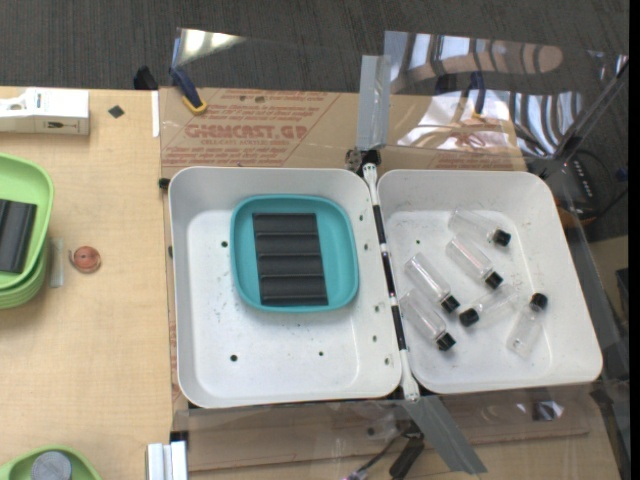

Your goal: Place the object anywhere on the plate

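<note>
A teal plate point(343, 258) with a dark ribbed insert lies in the left white bin point(200, 308), toward its upper middle. Several clear plastic vials with black caps lie scattered in the right white bin point(570, 268): one near the top right point(478, 229), one at mid height point(473, 264), one left of centre point(430, 283), one lower left point(430, 325), one at the right point(526, 322).
A green tray point(30, 193) sits at the left bench edge with a dark block in it. A small orange disc point(86, 259) lies beside it. Cardboard point(260, 128) lies behind the bins. A green lidded item point(50, 465) sits at the bottom left.
</note>
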`<state>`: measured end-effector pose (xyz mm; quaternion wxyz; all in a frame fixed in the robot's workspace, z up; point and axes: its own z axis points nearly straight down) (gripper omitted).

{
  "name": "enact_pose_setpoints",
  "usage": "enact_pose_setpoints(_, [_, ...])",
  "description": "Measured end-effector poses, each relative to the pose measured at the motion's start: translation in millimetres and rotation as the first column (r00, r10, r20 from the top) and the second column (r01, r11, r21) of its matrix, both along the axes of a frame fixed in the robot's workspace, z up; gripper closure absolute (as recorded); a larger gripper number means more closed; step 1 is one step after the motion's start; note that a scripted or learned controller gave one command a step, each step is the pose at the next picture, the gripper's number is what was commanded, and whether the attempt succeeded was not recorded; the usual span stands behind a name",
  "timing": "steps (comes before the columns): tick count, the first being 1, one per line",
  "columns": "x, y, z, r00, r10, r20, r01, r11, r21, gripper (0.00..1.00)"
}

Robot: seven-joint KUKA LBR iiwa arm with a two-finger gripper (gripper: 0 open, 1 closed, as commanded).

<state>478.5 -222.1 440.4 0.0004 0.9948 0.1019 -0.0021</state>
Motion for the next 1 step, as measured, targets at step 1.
enact_pose_setpoints(1, [0.0, 0.1, -0.1, 1.0, 0.0, -0.001, 0.0, 1.0, 0.0, 0.0])
